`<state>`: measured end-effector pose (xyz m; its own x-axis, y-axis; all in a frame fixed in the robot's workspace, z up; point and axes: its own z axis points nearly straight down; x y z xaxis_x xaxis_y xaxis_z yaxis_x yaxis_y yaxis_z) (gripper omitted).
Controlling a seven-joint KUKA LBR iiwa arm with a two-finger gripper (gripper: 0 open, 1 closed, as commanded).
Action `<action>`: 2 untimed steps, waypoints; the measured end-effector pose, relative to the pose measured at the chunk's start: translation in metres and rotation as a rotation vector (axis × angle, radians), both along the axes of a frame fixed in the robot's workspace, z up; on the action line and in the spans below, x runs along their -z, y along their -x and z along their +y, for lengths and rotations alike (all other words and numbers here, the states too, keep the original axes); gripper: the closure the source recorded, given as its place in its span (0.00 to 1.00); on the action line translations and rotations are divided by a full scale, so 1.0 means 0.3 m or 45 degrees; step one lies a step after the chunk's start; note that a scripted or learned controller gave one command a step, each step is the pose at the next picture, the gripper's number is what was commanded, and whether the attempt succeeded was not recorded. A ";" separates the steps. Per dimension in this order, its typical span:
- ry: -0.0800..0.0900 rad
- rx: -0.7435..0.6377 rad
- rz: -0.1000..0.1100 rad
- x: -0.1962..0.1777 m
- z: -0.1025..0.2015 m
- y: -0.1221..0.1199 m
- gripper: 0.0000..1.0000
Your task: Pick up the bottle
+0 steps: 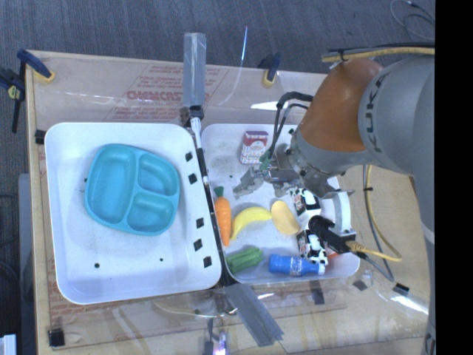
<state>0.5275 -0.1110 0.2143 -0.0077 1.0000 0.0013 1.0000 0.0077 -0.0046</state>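
Observation:
The bottle [294,265] is blue with a white label and lies on its side at the front of the right bin [222,140]. My gripper [250,181] hangs over the middle of that bin, above and to the left of the bottle and well apart from it. Its fingers are open with nothing between them. The grey arm with the orange band covers the right part of the bin.
A carrot [223,219], a banana [250,219], a yellow lemon-like thing [284,217] and a green vegetable [244,258] lie between my gripper and the bottle. A red and white box [253,146] sits at the back. A blue divided plate [133,188] lies in the left bin [66,272].

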 end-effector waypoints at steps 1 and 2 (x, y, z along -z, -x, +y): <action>0.000 -0.041 0.000 0.255 -0.010 0.172 0.00; 0.002 0.106 -0.004 0.315 -0.143 0.170 0.00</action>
<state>0.4764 -0.1538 0.1199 0.0759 0.9971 0.0000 0.9971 -0.0759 -0.0014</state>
